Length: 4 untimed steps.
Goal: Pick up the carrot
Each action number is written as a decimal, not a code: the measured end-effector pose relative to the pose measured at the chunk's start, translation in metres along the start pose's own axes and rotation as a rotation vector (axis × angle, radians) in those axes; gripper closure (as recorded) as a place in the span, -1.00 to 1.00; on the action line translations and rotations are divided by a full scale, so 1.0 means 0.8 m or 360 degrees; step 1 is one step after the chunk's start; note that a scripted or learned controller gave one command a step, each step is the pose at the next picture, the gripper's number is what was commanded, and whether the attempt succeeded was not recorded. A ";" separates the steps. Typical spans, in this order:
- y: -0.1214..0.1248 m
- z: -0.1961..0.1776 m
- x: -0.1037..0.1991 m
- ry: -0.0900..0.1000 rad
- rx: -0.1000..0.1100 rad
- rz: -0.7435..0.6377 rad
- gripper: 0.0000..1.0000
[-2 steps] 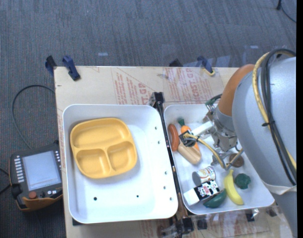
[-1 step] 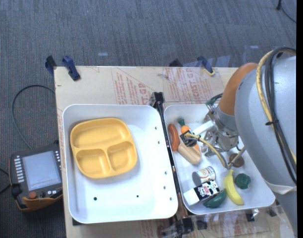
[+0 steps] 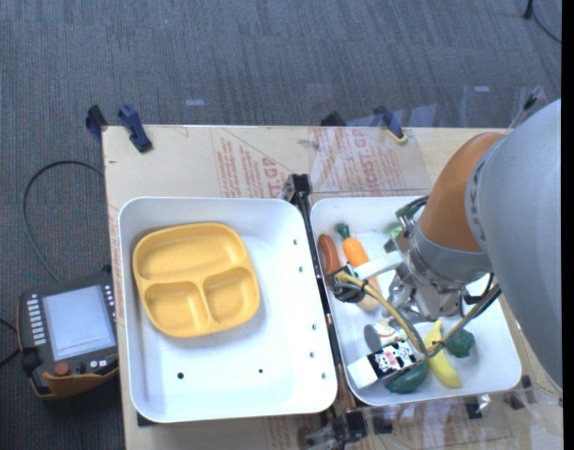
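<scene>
The carrot (image 3: 354,249) lies in the right-hand bin (image 3: 512,368), up and to the left of the gripper (image 3: 400,315), with its green top pointing toward the bin's far wall. Just beside it on the left, close enough that they may touch, lies a reddish sausage (image 3: 328,252), hard against the wall between the two bins. The gripper hangs over the middle of the bin among cables, and whether it is spread or pressed together cannot be told here; nothing can be seen pinched in it.

To do this step well, I judge the gripper should come down along the carrot's thick middle, closing across its width, kept clear of the sausage so only one thing is taken. The dividing wall leaves little room on that side; the side nearer the gripper looks more open.

Below the gripper sit a banana (image 3: 444,359), something dark green (image 3: 406,378) and a black-and-white box (image 3: 389,358). The left bin (image 3: 221,382) holds a yellow tray (image 3: 195,277).
</scene>
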<state>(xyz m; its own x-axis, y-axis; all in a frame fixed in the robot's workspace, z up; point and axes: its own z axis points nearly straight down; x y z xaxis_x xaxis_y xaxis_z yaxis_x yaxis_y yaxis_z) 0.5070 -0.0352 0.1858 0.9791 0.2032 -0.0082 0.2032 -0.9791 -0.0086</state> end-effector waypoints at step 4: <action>0.106 0.127 0.131 -0.0005 -0.0001 -0.0033 -1.00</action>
<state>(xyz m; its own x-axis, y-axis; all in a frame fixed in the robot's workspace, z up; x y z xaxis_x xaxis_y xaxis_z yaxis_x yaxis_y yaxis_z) 0.6258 -0.0959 0.0824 0.9747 0.2234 -0.0109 0.2233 -0.9747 -0.0084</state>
